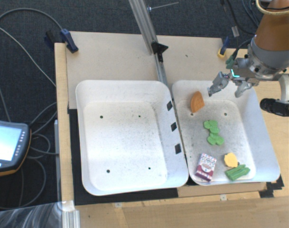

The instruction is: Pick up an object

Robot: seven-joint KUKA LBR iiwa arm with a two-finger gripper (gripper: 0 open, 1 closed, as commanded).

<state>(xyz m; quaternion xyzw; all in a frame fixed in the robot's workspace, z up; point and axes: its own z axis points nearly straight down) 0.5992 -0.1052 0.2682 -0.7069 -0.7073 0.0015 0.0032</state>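
Approach step: tool (pixel 229 85) hangs open and empty over the right bin (pixel 264 141), nearest the orange piece (pixel 197 101); next, descend onto it.

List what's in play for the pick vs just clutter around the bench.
In play: tool, open, above the right bin; in that bin an orange piece, green piece, yellow piece, green bundle, small printed box.

Clutter: left bin, blue clamp, metal post, handheld screen, cables.
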